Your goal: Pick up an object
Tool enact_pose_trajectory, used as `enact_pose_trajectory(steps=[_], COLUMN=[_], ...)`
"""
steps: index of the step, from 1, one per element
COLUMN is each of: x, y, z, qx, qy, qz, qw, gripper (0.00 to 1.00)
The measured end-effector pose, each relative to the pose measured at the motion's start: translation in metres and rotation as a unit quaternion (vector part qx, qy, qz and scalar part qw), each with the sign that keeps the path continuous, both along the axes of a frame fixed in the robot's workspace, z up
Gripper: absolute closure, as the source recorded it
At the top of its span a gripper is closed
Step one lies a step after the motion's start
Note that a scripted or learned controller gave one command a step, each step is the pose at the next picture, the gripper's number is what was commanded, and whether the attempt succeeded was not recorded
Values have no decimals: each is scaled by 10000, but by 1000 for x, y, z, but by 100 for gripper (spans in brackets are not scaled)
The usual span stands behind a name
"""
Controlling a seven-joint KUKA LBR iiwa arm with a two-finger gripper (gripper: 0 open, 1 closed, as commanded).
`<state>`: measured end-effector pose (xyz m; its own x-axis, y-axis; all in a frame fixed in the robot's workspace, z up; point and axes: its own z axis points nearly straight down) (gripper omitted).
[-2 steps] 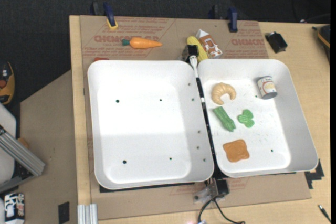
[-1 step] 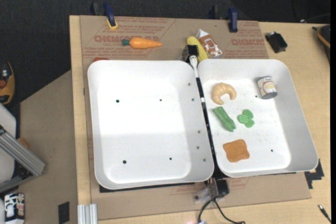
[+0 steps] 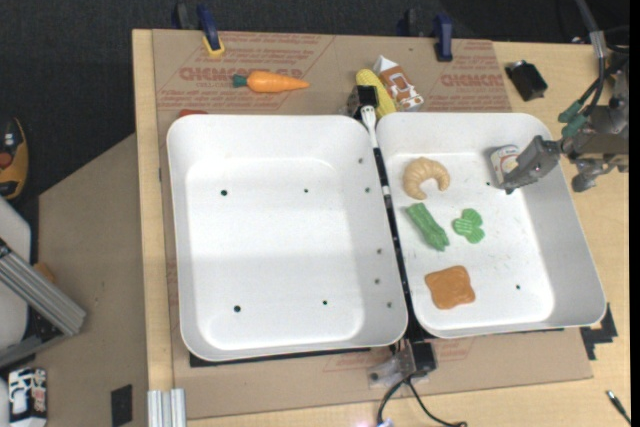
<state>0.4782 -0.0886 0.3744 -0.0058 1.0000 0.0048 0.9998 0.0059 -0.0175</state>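
Fingers first: whether they are spread or pressed together is not showing clearly enough to tell on the grey two-finger gripper [image 3: 512,167], which is hanging over the right shallow white bin [image 3: 570,265], near its rim. The nearest target, a tan croissant-shaped toy [image 3: 427,177], is lying well apart to the left. Risks are looming: descending here likely means closing on bare plastic, or clipping the bin wall and shifting it.

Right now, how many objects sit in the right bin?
4: croissant at the top, green pod mid-left, green broccoli piece beside it, orange-brown slab below.
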Motion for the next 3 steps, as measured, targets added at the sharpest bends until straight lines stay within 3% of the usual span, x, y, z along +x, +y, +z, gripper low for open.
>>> enact_pose_trajectory(steps=[1, 2, 3], x=[2, 2, 1], y=[-5, 21, 20], z=[20, 170, 161], qx=[-32, -33, -26], qy=[-113, -196, -93], qz=[-26, -12, -26], qw=[9999, 9998, 10000], gripper=[100, 100, 0])
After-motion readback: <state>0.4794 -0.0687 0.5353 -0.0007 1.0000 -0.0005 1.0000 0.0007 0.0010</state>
